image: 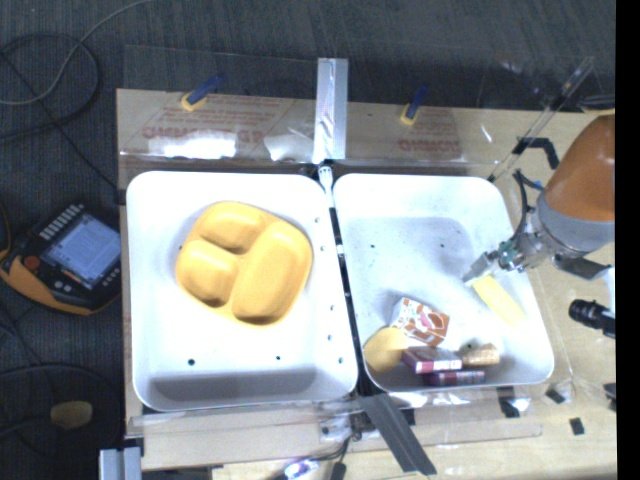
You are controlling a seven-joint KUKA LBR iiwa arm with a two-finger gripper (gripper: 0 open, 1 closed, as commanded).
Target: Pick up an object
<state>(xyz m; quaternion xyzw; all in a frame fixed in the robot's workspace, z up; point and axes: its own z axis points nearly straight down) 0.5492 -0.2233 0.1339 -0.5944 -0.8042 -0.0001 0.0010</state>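
Low in the frame, along the near wall of the right bin, we see a small clutter: a round yellow piece, a printed snack packet, a dark red tube and a tan cork-like bit. Right of them a pale yellow block lies tilted on the bin floor. Our gripper hangs just above that block's upper end; we cannot tell how it is set. A large yellow lump fills the left bin.
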